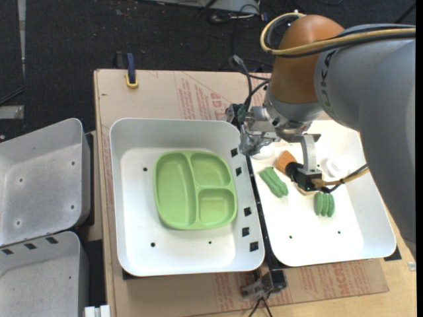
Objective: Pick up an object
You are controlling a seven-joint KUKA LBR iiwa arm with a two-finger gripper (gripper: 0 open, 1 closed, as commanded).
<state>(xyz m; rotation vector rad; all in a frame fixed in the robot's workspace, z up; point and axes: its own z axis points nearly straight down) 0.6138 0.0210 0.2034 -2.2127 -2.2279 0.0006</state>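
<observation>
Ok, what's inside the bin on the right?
The right bin holds a left green piece, a right green piece, an orange piece and a small white thing. The arm covers the bin's far side, so whatever lies there is hidden.

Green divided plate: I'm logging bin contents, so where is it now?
In the camera view, the green divided plate lies flat near the middle of the left-hand bin; its nearest neighbour is a small green piece in the right-hand bin.
</observation>
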